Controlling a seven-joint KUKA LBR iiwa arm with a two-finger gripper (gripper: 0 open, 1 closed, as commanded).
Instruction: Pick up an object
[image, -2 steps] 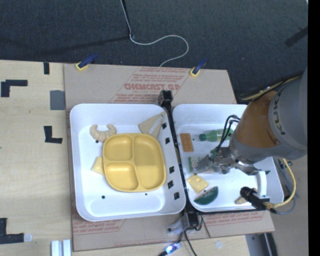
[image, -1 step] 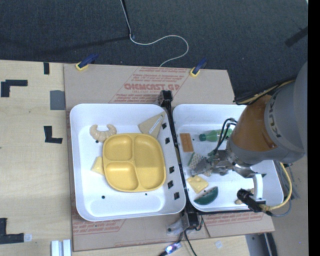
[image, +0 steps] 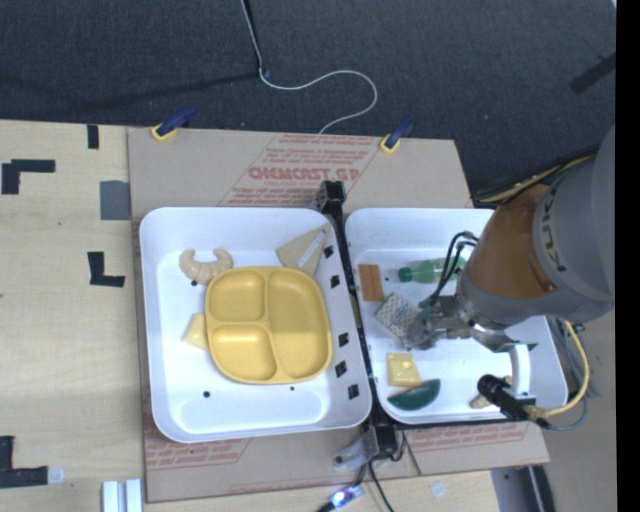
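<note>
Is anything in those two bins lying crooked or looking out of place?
Only mildly: the yellow divided plate sits skewed in the left bin, partly covering a tan wedge. Nothing looks spilled or broken.

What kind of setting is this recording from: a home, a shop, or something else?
Most likely a robotics lab bench set up for grasping trials. Two white bins sit side by side on a clamped cardboard sheet, scattered small items lie inside them, and the grey-and-orange arm reaches into the right bin.

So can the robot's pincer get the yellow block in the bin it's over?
Probably yes. The yellow block lies flat in the right bin, just below the pincer, with nothing on top. The dark green piece sits close beside it, so that might get nudged.
</note>
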